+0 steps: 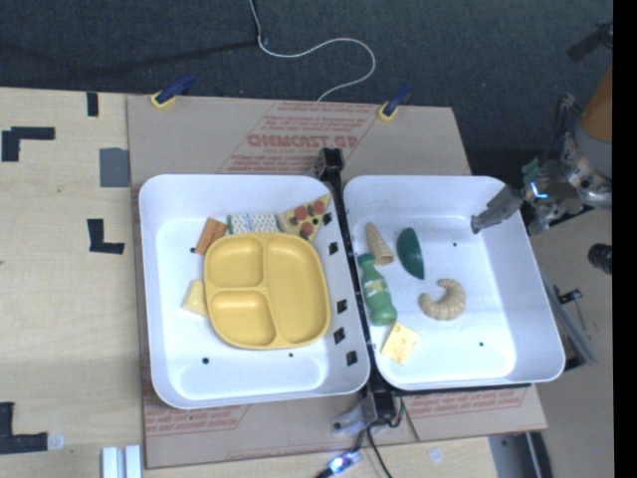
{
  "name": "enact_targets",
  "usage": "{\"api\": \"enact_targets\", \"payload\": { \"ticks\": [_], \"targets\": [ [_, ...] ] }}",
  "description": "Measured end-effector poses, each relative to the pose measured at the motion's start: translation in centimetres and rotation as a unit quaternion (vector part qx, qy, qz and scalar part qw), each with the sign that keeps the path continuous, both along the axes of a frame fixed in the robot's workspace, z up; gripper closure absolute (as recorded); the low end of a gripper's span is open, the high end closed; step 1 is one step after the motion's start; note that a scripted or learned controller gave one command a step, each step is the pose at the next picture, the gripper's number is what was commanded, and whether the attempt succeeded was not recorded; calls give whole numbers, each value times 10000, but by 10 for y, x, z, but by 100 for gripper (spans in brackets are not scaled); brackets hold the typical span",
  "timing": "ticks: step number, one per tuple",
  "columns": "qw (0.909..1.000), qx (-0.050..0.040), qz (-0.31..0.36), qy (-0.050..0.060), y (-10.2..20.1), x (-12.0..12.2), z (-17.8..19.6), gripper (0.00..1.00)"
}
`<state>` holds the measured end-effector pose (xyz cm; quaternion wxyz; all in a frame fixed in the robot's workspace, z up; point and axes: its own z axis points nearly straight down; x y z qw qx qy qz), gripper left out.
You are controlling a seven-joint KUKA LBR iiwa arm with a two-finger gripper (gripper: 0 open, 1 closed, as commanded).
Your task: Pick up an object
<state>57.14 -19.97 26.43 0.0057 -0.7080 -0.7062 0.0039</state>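
The right bin [518,297] holds a tan croissant [444,299], a dark green leaf-shaped piece [410,252], a beige cone [376,239], a green bottle [377,293] and a yellow cheese piece [401,344]. My gripper [516,214] hangs over the bin's upper right rim, well right of these objects. It is open, with nothing between its fingers; one grey finger [494,210] points down-left over the bin floor.
The left bin [159,267] holds a yellow divided plate [267,289], with an orange piece [211,235], a pizza slice [309,215], a patterned item [252,224] and a yellow wedge [194,297] around it. A raised divider [343,257] runs between the bins.
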Motion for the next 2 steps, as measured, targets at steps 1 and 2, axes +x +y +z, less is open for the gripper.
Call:
{"api": "enact_targets", "payload": {
  "ticks": [1, 2],
  "targets": [
    [10000, -14, 18, -61, 0, 2, 7, 0],
    [10000, -9, 21, -32, 2, 3, -57, 0]
  ]
}}
